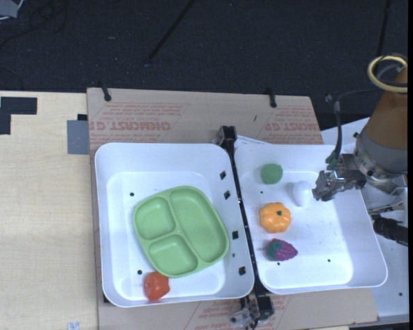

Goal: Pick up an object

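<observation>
The right bin (344, 267) holds a green round item (272, 173), a white egg-like item (301, 193), an orange pumpkin-like toy (275, 216) and a purple berry-like toy with a green top (282, 250). My gripper (325, 186) hangs over the right bin's upper right part, just right of the white item and level with it. Whether it touches the white item is unclear. Nothing shows held in it.
The left bin (117, 177) carries a green divided plate (181, 230) and a red-orange item (156, 285) at its front edge. A black divider clamp (235, 212) runs between the bins. Cardboard (193, 119) lies under both. Cables hang by the arm at the right.
</observation>
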Motion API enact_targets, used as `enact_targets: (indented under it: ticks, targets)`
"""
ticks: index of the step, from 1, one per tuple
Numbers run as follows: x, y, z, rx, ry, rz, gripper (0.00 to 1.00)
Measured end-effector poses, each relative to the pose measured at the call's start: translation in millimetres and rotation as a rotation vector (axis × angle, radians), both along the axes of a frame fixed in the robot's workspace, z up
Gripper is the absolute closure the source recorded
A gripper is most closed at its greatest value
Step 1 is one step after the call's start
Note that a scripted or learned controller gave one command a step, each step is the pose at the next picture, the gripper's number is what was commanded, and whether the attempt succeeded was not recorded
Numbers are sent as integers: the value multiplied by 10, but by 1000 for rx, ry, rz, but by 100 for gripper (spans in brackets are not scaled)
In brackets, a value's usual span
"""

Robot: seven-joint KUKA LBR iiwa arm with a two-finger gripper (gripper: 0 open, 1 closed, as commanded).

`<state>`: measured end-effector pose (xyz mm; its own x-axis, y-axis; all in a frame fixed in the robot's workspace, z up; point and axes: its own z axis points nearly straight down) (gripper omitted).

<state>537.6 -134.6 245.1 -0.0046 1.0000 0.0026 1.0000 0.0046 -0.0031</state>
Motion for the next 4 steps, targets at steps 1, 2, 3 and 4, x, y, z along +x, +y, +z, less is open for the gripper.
enact_targets:
  ticks: [1, 2, 3, 4]
  targets:
    - [-107, 485, -135, 0, 2, -2, 100]
    - [-208, 1106, -123, 0, 2, 0, 100]
    - [-327, 1530, -156, -1, 3, -1, 100]
    - [-356, 2036, -74, -1, 1, 0, 100]
